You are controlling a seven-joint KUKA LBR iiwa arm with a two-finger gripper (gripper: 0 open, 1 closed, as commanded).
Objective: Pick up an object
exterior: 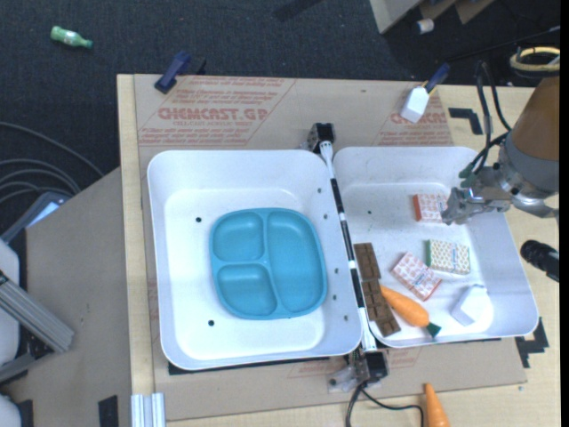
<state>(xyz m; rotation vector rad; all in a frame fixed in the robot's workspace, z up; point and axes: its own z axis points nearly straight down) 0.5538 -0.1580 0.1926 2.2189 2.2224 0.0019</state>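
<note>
Hovering low at the far right side of the right bin, gripper close over a small red-and-white packet, apparently just beside or touching its right edge. Impossible to tell whether anything sits inside the grasp, or how the grasp is set; too small and too shadowed at that spot.

Nearer the camera from the gripper: a green-patterned card packet, then a red-checked packet further left and below it. Beyond those, toward the bin's near edge: a toy carrot, a long brown chocolate bar along the dividing wall, and a pale white block almost straight below the gripper. Well apart to the left, in the left bin: a blue divided plate.

Likely step: closing in on the red-and-white packet. To do it well: centre over the packet rather than over its edge, straddle the short side, descend until nearly at the bin floor, then close firmly. Flat, thin packet, so a risk of skating over the top or pushing it sideways. Best to lift straight up and slowly, clear of the right wall.
</note>
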